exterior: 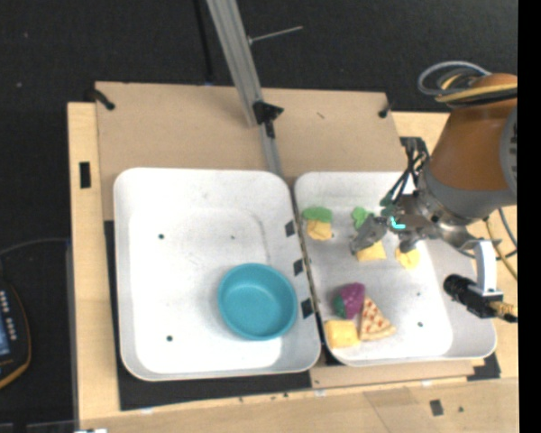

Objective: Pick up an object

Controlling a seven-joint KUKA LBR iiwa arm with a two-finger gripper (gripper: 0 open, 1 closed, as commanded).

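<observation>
Several small toy foods in the right bin (pixel 433 332) at centre right of the frame: yellow block (pixel 371 253) directly beneath the gripper (pixel 386 233), second yellow piece (pixel 408 259) just beside, pizza slice (pixel 375 319) and purple piece (pixel 351 296) lower down, blue bowl (pixel 256 300) alone in the left bin (pixel 162 206). Gripper low over the yellow block, opening impossible to judge, nothing seen held. Block probably light, stiff, slightly slick; best pinched across flat opposite sides.

Arm (pixel 473 147) from the right, wrist bent down, fingers (pixel 371 235) seemingly spread.
</observation>
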